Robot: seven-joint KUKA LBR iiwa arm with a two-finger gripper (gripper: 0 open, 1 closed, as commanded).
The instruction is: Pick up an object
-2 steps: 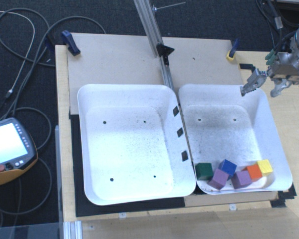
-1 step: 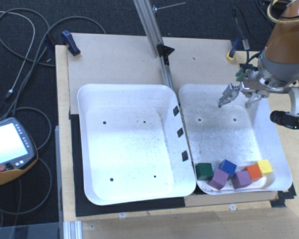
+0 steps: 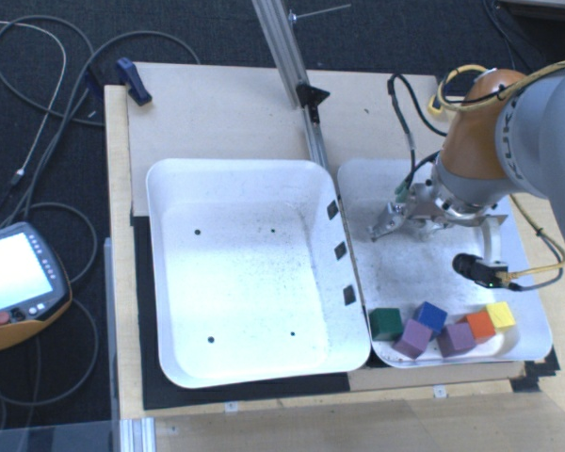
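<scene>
The arm enters from the right and its gripper (image 3: 393, 217) hangs over the upper part of the right bin (image 3: 363, 182), above bare bin floor. Whether the claw is wide or narrow cannot be told from this angle, and nothing is seen held in it.

Candidate objects lie in a loose row along the near edge of the right bin, well apart from the gripper:
1. green cube (image 3: 387, 324), leftmost, with free floor on its left side
2. light purple cube (image 3: 415, 337), touching or just beside the blue cube (image 3: 431, 315)
3. dark purple cube (image 3: 457, 338), orange cube (image 3: 480, 326) and yellow cube (image 3: 500, 315), packed close against the bin wall

The left bin (image 3: 169, 182) holds no object.

Judgement: the step in hand is the approach, and no pick is made yet. The green cube looks the soundest target, since it stands clearest of its neighbours. The claw should descend vertically with 1 side placed in the free space, centred on the cube. The 3 cubes at the right corner risk a blocked descent against the wall and each other
</scene>
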